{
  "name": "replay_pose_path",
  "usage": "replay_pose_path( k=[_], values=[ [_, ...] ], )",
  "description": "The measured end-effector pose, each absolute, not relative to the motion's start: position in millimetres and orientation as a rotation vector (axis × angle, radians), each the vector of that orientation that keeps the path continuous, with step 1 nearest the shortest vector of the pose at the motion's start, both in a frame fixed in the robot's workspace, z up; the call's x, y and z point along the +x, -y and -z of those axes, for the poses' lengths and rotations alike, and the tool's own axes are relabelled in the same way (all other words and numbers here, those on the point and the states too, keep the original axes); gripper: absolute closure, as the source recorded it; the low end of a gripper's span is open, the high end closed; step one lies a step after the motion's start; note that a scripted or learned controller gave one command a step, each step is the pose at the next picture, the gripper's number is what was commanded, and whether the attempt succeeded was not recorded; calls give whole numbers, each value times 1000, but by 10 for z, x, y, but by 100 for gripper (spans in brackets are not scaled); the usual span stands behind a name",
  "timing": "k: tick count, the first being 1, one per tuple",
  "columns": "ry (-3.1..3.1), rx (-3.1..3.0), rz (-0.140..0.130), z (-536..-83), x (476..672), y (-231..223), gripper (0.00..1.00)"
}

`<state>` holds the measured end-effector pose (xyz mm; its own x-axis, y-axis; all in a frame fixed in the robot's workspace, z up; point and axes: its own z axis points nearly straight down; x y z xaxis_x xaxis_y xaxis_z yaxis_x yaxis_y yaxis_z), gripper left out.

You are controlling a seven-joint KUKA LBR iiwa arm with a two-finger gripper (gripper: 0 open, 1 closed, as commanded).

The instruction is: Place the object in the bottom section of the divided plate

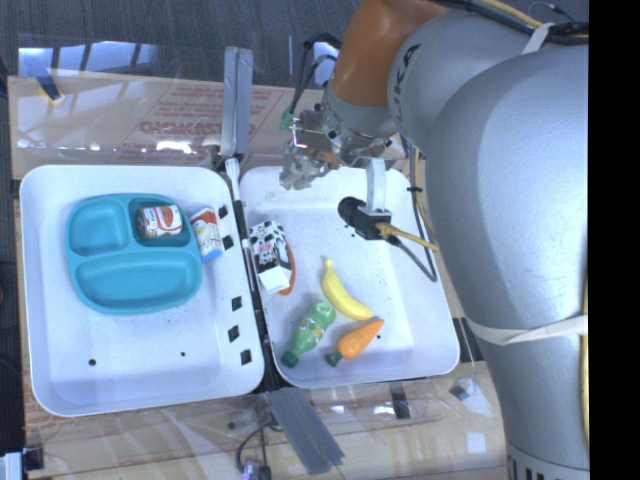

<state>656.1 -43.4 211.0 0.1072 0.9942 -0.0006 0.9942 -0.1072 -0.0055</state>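
Two shallow white bins [60,368] sit side by side on the bench, and the left one carries a blue divided plate [130,283] with a small red-labelled can [158,222] lying in its far right section. Over the right bin's far left corner hangs the grey two-finger gripper [298,173]; whether anything sits in its grip I cannot tell. Nearer lie a yellow plastic banana [343,293], a green plastic bottle [307,332] and an orange toy carrot [355,340].

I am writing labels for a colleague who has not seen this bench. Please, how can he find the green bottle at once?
Start at the right white bin and go to its near edge, where three small things lie in a group. The green bottle is the leftmost, left of the yellow banana and the orange carrot. Unlike these two, it is green and has a cap.
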Motion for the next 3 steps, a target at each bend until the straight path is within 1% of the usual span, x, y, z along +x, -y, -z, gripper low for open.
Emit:
replay_pose_path(
  k=[1, 2, 3],
  values=[
    [2034, -2393, -2, -3080, 6139, 438, 100],
    [2285, -2151, -5, -2225, 6563, 933, 100],
    [1953, -2461, -1, -3045, 6314, 883, 100]
  ],
)
